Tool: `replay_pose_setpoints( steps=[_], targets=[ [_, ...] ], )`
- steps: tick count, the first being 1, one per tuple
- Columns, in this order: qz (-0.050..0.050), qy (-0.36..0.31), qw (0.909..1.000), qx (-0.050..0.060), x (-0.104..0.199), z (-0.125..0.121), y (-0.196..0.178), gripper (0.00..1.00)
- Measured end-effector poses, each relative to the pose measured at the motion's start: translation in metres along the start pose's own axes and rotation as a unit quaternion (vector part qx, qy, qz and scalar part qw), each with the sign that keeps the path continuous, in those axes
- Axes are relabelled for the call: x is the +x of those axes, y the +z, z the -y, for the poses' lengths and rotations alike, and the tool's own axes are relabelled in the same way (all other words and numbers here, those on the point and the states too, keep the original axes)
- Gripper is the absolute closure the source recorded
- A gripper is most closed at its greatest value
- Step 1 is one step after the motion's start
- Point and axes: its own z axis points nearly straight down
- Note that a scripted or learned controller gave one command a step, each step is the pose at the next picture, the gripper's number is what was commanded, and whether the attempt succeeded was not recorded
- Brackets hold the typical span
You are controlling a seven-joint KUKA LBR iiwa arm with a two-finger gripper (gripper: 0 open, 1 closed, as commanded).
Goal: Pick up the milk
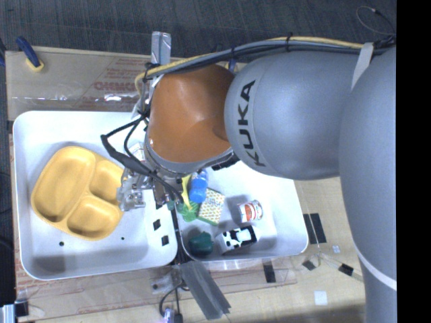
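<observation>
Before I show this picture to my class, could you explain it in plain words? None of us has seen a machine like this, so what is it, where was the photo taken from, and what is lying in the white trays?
The photo comes from a fixed camera above a bench, looking down at a slant. The big grey and orange shape is a robot arm reaching in from the right. Its gripper, a two-finger claw, hangs over the inner edge of the left bin; nothing shows between its fingers. That bin holds a yellow divided tray. The right bin holds small toy groceries: a black-and-white milk carton, which the arm is meant to pick up, a red and white can, a blue bottle, a patterned packet and a dark green item.
</observation>
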Motion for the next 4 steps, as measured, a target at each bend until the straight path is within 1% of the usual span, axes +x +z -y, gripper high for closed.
replay_pose_setpoints(
  steps=[1,2,3,4],
  targets=[
    [-0.001,0.092,0.9958,0.0,0.021,-0.033,-0.01,1.0],
    [0.002,-0.102,0.9948,0.0,0.018,0.019,-0.063,1.0],
    [-0.001,-0.288,0.9576,0.0,0.016,-0.001,-0.02,1.0],
    [-0.001,-0.29,0.957,0.0,0.015,-0.002,-0.03,1.0]
  ],
)
